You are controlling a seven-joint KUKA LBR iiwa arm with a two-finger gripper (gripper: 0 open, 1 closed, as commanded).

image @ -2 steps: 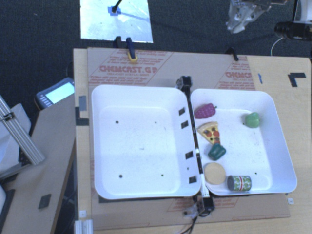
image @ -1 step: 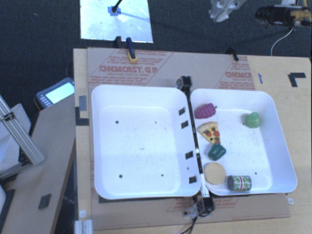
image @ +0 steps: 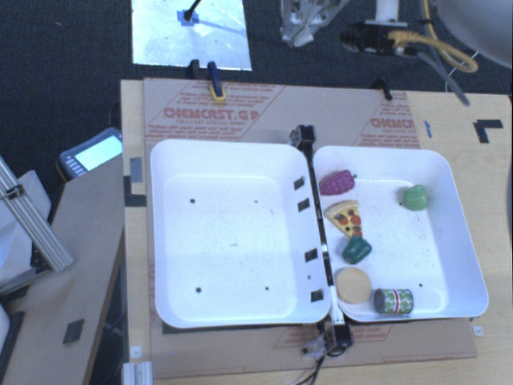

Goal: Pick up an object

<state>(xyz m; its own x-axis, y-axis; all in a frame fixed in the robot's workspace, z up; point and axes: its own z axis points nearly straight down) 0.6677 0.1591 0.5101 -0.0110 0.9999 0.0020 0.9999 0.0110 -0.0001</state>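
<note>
The right bin holds several small toys. A purple bunch of grapes lies at its far left, with a pizza slice just below it. A light green round fruit sits toward the far right. A dark green piece, a tan round disc and a small can on its side lie along the near left. My gripper hangs high beyond the bench's far edge, well away from both bins, with nothing in it.
The left bin stands beside the right one, joined by a black clip strip. A shiny metal sheet lies on the floor at the back left. Yellow cables run at the back right.
</note>
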